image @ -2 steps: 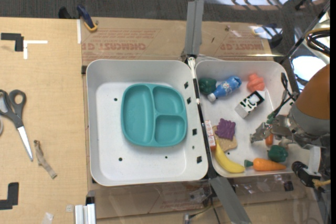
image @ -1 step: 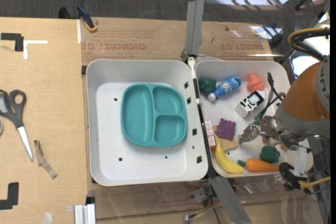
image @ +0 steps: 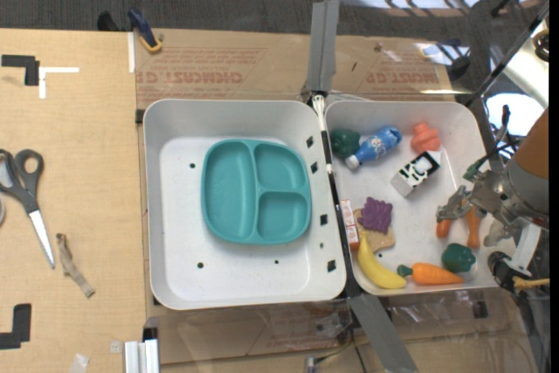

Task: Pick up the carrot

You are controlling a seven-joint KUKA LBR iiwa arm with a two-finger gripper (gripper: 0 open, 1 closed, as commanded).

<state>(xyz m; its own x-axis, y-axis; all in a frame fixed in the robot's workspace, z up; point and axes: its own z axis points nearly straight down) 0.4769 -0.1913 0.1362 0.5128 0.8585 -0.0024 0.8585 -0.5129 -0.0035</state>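
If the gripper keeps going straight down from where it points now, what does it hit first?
Probably the small orange carrot piece directly under the gripper, near the right bin's right wall. Depth is unclear; it may already be touching it.

Tool (image: 472,207) hovers near carrot (image: 434,274) in right bin (image: 395,107).

Arm (image: 534,162): cut off by the right edge. Gripper (image: 472,207): finger spacing too cluttered to be judged. Small orange piece (image: 472,228) directly under the jaws: partly covered, identity not determinable.
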